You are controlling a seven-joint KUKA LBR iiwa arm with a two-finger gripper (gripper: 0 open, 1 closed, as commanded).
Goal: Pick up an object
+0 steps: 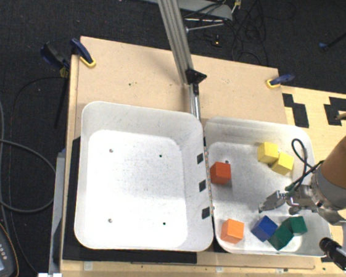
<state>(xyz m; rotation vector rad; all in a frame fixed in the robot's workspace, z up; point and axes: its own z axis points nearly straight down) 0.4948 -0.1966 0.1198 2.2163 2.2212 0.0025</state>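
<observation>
The right bin (246, 150) holds several blocks. Two yellow blocks (274, 157) lie at its far side and a red-orange cube (220, 172) sits near its left wall. Along the near wall are an orange cube (232, 230), a blue cube (266, 228) and two dark green blocks (289, 232). My gripper (280, 208) hangs over the right part of this bin, just beyond the blue cube and the green blocks. It looks open, with nothing between its fingers.
The left bin (134, 177) lies beside the right one, sharing a middle ridge (203, 185). A slanted metal pole (178, 36) crosses the back of the bench. Clamps sit at the board's far corners.
</observation>
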